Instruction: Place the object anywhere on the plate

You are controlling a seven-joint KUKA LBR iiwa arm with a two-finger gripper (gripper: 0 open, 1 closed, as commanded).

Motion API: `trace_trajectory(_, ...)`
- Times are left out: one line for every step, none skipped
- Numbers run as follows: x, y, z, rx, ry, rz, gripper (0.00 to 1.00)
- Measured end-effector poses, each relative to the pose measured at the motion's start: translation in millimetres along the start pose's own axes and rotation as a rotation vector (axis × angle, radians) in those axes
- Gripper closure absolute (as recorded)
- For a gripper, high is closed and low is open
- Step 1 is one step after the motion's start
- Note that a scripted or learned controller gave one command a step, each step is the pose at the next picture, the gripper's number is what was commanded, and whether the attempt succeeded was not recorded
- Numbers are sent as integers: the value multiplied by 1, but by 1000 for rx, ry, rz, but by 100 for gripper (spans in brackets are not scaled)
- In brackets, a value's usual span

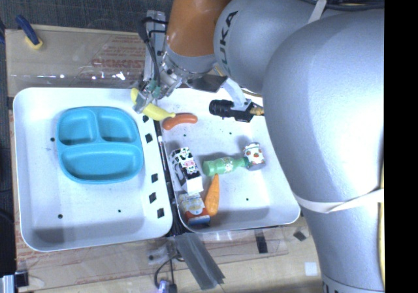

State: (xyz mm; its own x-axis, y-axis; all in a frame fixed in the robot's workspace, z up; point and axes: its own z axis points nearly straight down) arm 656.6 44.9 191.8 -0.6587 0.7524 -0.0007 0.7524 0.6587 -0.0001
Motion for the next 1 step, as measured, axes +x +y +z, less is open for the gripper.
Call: trace_trajectory(0,0,0,0,0,0,0)
